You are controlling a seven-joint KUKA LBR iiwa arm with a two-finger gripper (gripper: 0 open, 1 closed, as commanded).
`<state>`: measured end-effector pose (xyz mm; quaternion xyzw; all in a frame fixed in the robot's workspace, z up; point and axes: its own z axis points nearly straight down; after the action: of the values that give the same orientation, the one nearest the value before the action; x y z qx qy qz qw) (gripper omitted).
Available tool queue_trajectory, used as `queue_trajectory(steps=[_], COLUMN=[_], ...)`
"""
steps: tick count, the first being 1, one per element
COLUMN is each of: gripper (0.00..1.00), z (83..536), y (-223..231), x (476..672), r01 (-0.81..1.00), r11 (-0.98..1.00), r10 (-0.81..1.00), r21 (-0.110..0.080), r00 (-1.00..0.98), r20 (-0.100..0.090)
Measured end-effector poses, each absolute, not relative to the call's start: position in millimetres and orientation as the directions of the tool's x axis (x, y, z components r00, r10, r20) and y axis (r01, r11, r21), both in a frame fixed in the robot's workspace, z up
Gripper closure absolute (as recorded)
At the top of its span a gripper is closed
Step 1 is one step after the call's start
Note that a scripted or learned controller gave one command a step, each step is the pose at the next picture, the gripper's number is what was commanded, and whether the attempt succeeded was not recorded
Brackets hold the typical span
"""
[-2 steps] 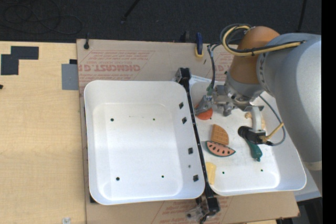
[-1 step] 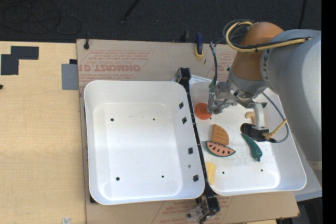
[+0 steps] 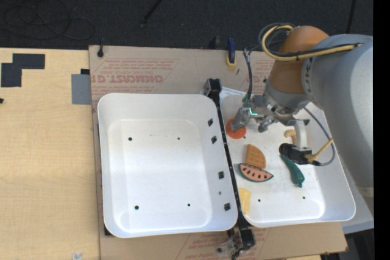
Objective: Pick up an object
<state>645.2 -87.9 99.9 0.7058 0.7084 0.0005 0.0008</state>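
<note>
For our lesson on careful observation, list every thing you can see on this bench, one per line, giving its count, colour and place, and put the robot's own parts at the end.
white bins: 2, white, side by side on the bench
watermelon slice: 1, red with green rind, middle of the right bin
orange wedge: 1, orange-tan, right bin, just above the watermelon slice
red round piece: 1, red-orange, right bin near its left wall, beside the gripper
yellow piece: 1, pale yellow, right bin, lower left corner
green tool: 1, dark green, right bin, right of the watermelon slice
small tan piece: 1, tan, right bin, above the green tool
blue clamp: 1, blue and yellow, bench's far edge
arm: 1, grey with orange band, from the right
gripper: 1, grey, low over the right bin
</note>
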Motion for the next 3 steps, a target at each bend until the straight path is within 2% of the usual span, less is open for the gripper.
queue_trajectory(steps=[1, 2, 3], gripper=[0.00, 1.00, 1.00], z=[89.1, 98.0, 214.6], y=[-81.7, -82.2, -58.1], x=[644.0, 643.3, 646.4], r01=[1.000, 1.000, 1.000], r11=[0.001, 0.003, 0.004], r10=[1.000, 1.000, 1.000], r21=[-0.002, -0.005, 0.010], r00=[-0.001, -0.003, -0.004], r20=[0.000, 0.000, 0.000])
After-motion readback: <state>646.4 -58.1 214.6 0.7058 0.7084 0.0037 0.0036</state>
